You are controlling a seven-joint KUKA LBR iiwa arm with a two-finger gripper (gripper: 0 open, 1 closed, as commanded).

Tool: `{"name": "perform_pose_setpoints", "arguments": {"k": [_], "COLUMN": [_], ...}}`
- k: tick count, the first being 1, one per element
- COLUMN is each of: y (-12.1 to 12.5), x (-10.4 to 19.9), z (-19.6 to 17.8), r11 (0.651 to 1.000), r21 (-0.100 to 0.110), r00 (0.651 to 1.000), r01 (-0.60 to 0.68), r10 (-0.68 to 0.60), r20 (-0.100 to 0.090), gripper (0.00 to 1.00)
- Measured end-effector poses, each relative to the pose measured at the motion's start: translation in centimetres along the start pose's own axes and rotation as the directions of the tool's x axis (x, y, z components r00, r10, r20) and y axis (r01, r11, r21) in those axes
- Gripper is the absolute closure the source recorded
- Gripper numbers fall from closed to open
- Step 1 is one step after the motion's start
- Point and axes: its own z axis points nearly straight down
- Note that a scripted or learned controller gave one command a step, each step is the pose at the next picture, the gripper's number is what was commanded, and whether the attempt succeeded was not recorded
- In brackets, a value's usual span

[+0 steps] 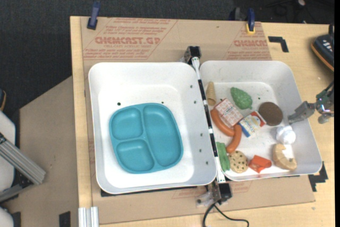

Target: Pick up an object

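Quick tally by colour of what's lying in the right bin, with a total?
Green: 2, leafy piece and strip
Orange/red: 3, sausage, curved piece, wedge
Brown/tan: 4, disc, cookie, cone, bread piece
White: 1, ball
Printed packets: 2
Total: 12

Toy food items [249,130] scattered loose in right bin [297,82].

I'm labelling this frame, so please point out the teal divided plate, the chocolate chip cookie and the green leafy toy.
teal divided plate [146,137], camera view, on the ridge between its compartments.
chocolate chip cookie [238,161], camera view, middle of its face.
green leafy toy [241,98], camera view, centre of its top.
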Motion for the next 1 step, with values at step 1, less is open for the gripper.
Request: {"name": "perform_pose_setpoints", "arguments": {"k": [1], "y": [2.20], "x": [4.99], "z": [6.46], "r11": [1.000], "r21": [0.007], "r00": [1.000], "r01": [0.006], "r10": [-0.005], "r20": [-0.005], "gripper": [0.00]}}
